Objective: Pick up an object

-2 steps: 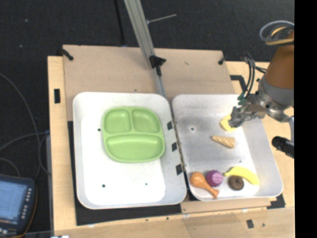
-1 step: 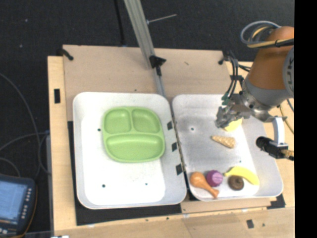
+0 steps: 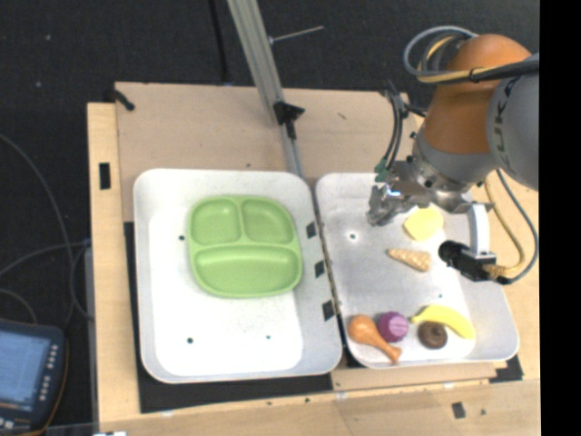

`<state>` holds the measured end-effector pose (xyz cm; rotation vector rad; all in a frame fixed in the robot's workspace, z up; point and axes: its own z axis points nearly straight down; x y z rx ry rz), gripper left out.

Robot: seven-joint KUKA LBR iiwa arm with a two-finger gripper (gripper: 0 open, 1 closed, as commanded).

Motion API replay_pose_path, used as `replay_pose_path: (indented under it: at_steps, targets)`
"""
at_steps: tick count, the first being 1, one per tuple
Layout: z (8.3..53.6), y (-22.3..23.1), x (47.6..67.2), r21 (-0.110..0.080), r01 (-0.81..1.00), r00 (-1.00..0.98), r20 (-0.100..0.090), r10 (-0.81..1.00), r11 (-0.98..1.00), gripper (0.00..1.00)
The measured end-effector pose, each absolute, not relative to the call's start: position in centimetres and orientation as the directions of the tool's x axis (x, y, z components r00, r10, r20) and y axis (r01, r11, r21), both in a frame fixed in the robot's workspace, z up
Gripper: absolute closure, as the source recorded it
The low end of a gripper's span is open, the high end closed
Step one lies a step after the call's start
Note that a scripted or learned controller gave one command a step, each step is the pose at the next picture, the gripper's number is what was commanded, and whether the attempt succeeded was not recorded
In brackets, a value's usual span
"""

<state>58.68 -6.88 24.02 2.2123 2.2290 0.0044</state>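
Observation:
My gripper [image 3: 381, 209] hangs over the upper part of the right bin [image 3: 363, 271], to the left of a pale yellow cheese-like piece [image 3: 423, 223]. Below that piece lies a tan cone-shaped wedge [image 3: 410, 259]. Along the bin's near edge sit an orange drumstick [image 3: 371, 334], a purple round toy [image 3: 393, 325], a brown doughnut [image 3: 434, 335] and a yellow banana [image 3: 447, 320]. Nothing shows between the gripper's tips.
The left bin [image 3: 163, 334] holds a green divided plate [image 3: 245, 246]. A slanted metal rail [image 3: 263, 62] runs from the top down to the gap between the bins. A black fitting with cables [image 3: 467, 262] hangs at the right bin's right side.

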Motion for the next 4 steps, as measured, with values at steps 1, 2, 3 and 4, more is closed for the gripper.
replay_pose_path:
  at_steps: [1,2,3,4]
  targets:
    - [25.1,-1.1,58.8,0.003,1.0,-0.009,0.001,1.0,0.009,1.0]
    - [24.7,3.2,59.2,0.001,1.0,-0.007,0.001,1.0,0.007,1.0]
    - [23.5,8.3,59.4,-0.002,1.0,-0.007,0.001,1.0,0.007,1.0]
    - [23.5,7.9,59.5,-0.001,1.0,-0.003,-0.001,1.0,0.003,0.0]
